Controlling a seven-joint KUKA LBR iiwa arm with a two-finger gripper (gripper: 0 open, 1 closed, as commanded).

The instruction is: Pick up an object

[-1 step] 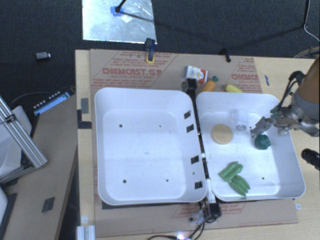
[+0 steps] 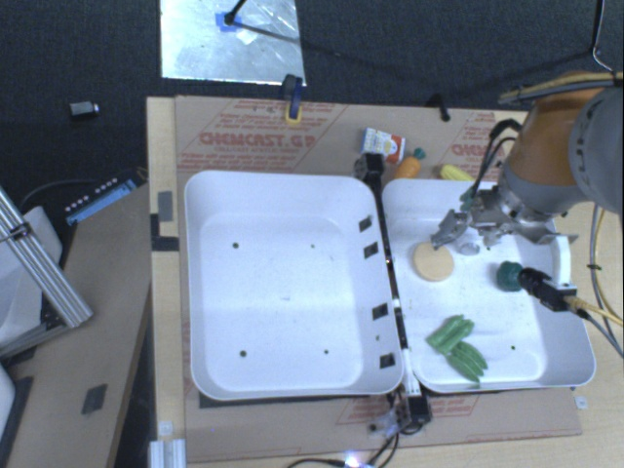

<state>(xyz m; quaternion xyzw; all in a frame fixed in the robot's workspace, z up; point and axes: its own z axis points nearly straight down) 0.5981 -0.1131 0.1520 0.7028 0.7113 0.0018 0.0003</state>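
The right bin [image 2: 575, 354] holds a tan round disc [image 2: 434, 263] near its middle left. A dark green round piece [image 2: 508, 276] lies to the disc's right. Two green leafy pieces [image 2: 458, 345] rest near the bin's front. My gripper [image 2: 452, 233] hangs low over the right bin, just behind and slightly right of the tan disc, close to its far edge. Nothing shows as held in it. The grey arm with its orange band [image 2: 551, 139] comes in from the upper right.
The left bin [image 2: 200, 291] stands beside the right one, with black clips [image 2: 375, 252] along the shared wall. Behind the bins lie an orange carrot-like toy [image 2: 408, 168], a yellow toy [image 2: 454, 174] and a small white box [image 2: 378, 144] on the cardboard.
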